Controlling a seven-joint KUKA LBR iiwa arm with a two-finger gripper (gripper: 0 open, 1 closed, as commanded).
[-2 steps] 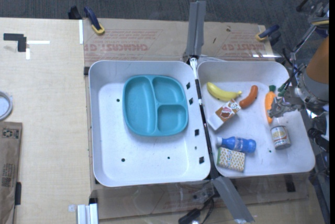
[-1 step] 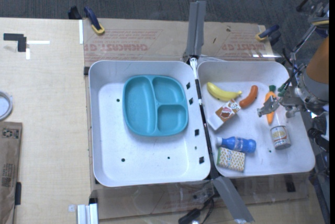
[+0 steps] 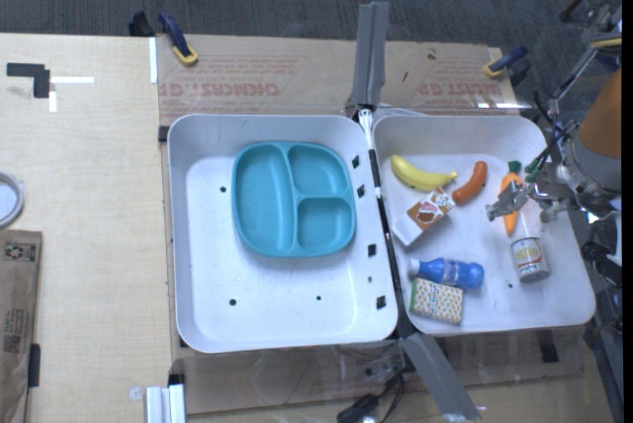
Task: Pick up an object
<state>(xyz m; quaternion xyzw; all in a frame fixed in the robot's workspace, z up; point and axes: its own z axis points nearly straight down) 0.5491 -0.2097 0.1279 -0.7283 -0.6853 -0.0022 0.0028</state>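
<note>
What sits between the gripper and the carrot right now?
Nothing visible. The gripper hangs right over the carrot in the right bin. The can stands just below it and the sausage lies to its left, both beside the carrot, not over it.

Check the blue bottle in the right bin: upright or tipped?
Tipped. The blue bottle lies on its side on the right bin's floor, white cap pointing left.

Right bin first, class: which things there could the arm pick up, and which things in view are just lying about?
For the job: banana, sausage, carrot, small carton, can, blue bottle, snack packet, gripper.

Lying about: teal divided plate in the left bin, clamps, tape roll.
</note>
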